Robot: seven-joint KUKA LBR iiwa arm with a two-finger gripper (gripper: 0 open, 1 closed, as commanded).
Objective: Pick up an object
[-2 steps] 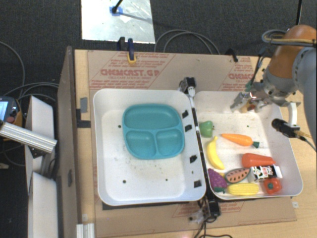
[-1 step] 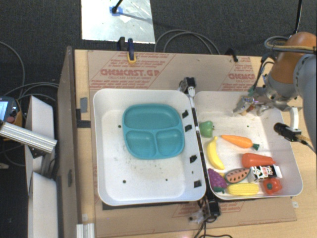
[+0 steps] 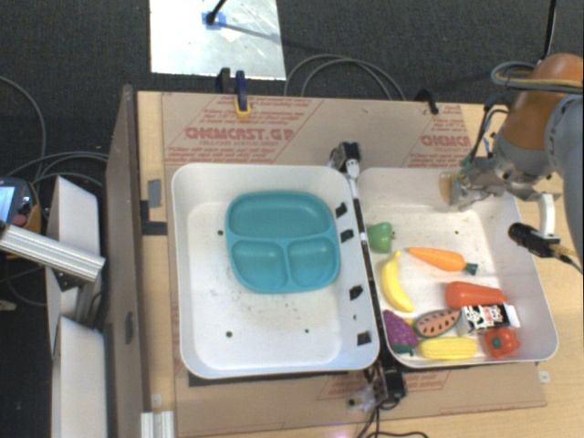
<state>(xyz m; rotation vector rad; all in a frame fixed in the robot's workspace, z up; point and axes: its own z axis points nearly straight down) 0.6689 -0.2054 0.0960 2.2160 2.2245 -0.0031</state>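
Two shallow white bins are seen side by side on a cardboard-covered bench (image 3: pixel 274 126). In the left bin (image 3: pixel 205 336) a teal divided plate (image 3: pixel 281 243) is laid flat, a little above the middle. The toy foods are gathered in the lower half of the right bin (image 3: pixel 538 322). A green round fruit (image 3: pixel 380 236) is placed just beside the shared rim, with a banana (image 3: pixel 394 283) below it. An orange carrot (image 3: pixel 440 259) is laid across the middle, and a larger red-orange carrot (image 3: pixel 473 294) is set below it. Along the bottom edge a purple bunch of grapes (image 3: pixel 398 328), a brown oval piece (image 3: pixel 436 321), a yellow corn cob (image 3: pixel 447 348), a black-and-white carton (image 3: pixel 488 316) and a red tomato (image 3: pixel 501 340) are crowded close together, several of them touching.

The arm (image 3: pixel 538 126) is brought in from the right, and the gripper (image 3: pixel 467 188) is held low over the upper part of the right bin, well apart from the foods. Nothing is seen between its fingers; whether they are spread or closed cannot be told from this view.
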